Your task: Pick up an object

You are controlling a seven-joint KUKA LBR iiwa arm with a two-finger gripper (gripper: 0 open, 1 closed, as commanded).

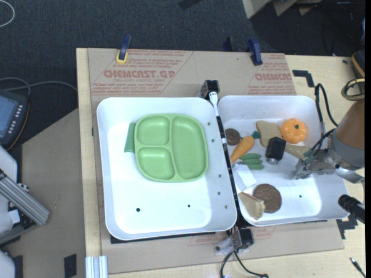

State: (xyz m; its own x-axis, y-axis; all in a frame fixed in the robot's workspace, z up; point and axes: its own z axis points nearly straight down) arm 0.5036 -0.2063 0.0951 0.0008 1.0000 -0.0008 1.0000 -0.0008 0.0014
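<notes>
We are seeing the gripper [306, 168] low in the right bin [301, 208], grasping nothing; its opening width we cannot tell. The nearest object, a black block [275, 149], is lying just left of it.

End effector [306, 168] low in rt bin [301, 204], near black block [275, 149]; green tray [171, 147] in left bin [116, 172].
</notes>
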